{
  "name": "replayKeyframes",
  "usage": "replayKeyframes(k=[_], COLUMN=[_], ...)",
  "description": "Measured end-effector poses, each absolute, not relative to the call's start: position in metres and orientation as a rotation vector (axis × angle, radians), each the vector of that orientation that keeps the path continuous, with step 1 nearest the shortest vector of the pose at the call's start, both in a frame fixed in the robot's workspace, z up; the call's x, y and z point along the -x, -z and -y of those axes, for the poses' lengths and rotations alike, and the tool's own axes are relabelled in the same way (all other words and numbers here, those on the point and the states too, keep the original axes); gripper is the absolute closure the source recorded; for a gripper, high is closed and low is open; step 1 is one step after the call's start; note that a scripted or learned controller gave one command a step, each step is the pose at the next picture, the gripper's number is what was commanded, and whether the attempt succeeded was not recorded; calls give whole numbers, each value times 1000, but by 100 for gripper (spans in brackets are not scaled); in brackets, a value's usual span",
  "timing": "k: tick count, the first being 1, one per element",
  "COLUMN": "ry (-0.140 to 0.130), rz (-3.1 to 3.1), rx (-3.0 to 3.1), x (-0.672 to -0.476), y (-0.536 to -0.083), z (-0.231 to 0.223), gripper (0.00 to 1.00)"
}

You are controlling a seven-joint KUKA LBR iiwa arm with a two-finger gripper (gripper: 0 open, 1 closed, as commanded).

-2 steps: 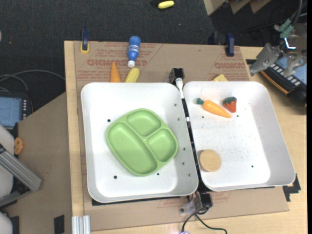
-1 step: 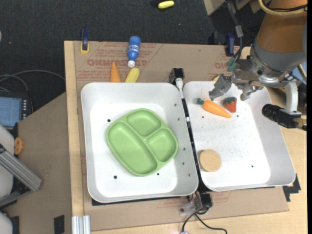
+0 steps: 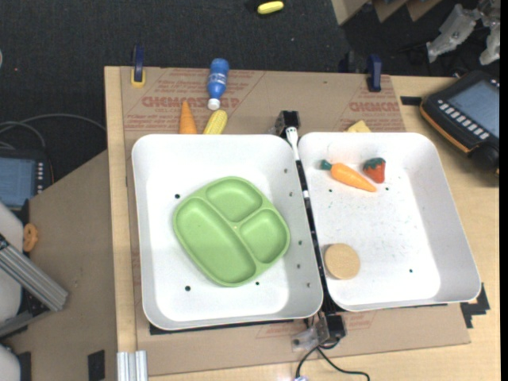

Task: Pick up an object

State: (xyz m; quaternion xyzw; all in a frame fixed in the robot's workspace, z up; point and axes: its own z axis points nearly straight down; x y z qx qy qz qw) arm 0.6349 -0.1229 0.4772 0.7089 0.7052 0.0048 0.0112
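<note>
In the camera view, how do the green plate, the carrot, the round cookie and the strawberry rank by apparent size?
1. green plate
2. carrot
3. round cookie, near the carrot in size
4. strawberry

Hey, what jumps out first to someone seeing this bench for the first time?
A green divided plate dominates the left bin. In the right bin, a toy carrot lies beside a strawberry near the far wall, with a round tan cookie at the near left.

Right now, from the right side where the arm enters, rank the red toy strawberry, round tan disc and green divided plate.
1. Red toy strawberry, right bin, back.
2. Round tan disc, right bin's front.
3. Green divided plate, left bin.
</note>
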Motion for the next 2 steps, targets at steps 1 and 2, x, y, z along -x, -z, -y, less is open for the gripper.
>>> replayKeyframes(k=[1,2], ry=[13,8], rz=[-2226,-2228], rx=[-2233,-2227], x=[-620,-615], y=[-339,-254], z=[140,122], gripper=[0,0])
